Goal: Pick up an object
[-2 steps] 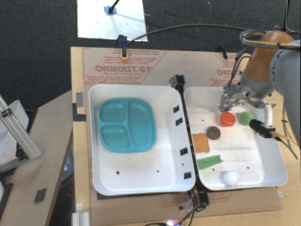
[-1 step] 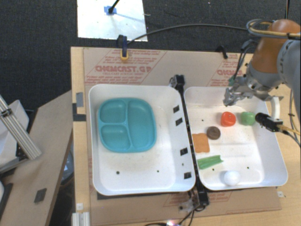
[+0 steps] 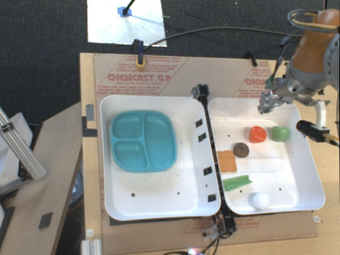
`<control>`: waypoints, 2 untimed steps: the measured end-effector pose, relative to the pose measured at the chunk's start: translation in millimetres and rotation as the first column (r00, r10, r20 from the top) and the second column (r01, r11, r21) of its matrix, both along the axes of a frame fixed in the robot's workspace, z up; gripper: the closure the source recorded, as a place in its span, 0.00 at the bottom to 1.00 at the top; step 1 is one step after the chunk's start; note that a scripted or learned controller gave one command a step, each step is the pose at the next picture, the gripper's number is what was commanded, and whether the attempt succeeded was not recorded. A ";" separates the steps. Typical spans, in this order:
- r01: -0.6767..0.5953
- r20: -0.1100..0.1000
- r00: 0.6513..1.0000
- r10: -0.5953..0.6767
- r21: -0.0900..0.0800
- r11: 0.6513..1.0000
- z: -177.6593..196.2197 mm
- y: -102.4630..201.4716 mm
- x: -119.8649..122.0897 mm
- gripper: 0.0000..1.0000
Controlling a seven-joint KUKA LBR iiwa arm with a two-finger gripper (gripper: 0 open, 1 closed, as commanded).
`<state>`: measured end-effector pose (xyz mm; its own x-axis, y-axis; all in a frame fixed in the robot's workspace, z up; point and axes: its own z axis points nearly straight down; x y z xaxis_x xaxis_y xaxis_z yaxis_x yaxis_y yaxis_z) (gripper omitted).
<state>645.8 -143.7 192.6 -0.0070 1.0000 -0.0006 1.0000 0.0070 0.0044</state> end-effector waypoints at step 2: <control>-0.002 -0.001 1.000 0.002 0.002 1.000 30.5 54.6 -3.5 1.00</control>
<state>642.3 -89.2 223.1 -0.0087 1.0000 0.0009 1.0000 0.0087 0.0030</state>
